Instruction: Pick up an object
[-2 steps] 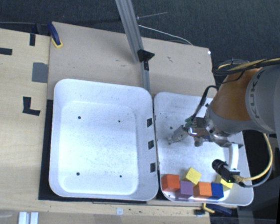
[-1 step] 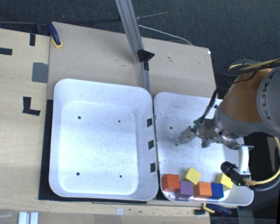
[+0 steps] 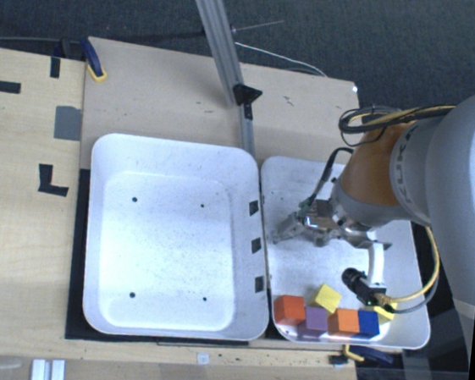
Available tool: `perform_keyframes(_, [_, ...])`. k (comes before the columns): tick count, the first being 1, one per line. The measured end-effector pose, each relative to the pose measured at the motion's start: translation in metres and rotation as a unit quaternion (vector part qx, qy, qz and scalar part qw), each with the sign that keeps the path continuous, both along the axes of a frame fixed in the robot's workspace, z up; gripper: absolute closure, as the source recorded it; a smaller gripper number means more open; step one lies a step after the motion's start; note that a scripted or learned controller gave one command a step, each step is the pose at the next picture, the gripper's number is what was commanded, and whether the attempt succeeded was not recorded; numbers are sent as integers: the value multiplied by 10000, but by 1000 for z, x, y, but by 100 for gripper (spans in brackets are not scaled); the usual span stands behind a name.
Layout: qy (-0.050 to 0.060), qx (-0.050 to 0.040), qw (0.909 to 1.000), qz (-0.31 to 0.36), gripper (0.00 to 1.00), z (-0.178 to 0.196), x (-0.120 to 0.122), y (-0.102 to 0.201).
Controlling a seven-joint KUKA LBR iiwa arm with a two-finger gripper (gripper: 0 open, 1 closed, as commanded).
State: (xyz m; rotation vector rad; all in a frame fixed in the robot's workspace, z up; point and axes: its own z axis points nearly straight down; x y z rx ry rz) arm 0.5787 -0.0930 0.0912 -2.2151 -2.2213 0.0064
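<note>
Blocks [image 3: 325, 314] are the only loose things to pick, clustered in the right bin's [image 3: 294, 179] near corner: a red-orange one [image 3: 290, 308], a purple one [image 3: 316, 319], a yellow one [image 3: 327, 297] tilted on its neighbours, an orange one [image 3: 344, 321] and a blue one [image 3: 367, 322]. They look like small, hard, flat-faced cubes, bright against the white floor, packed touching one another and pressed toward the rim, likely because they have slid into the low corner. That crowding leaves little room for a finger on either side of any one cube; the yellow one on top seems the most open.

The jaws [image 3: 288, 231] sit well apart from the cluster, farther up the bin and toward the wall shared with the left bin [image 3: 109, 157], low over bare floor. Nothing shows between them; whether they are spread or closed I cannot tell, since the metal tips blur together.

Past them to the left lies the other bin, and both bins rest on the pale desk [image 3: 14, 202]. A slanted metal rail [image 3: 221, 38] crosses the desk beyond the bins.
</note>
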Motion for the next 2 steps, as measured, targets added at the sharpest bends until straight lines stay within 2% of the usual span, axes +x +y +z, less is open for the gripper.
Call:
perform_keyframes(1, [-68, -21, 10000, -16, 0, 119, 14, -49])
perform_keyframes(2, [-23, -10, 10000, -2, 100, 124, 13, -47])
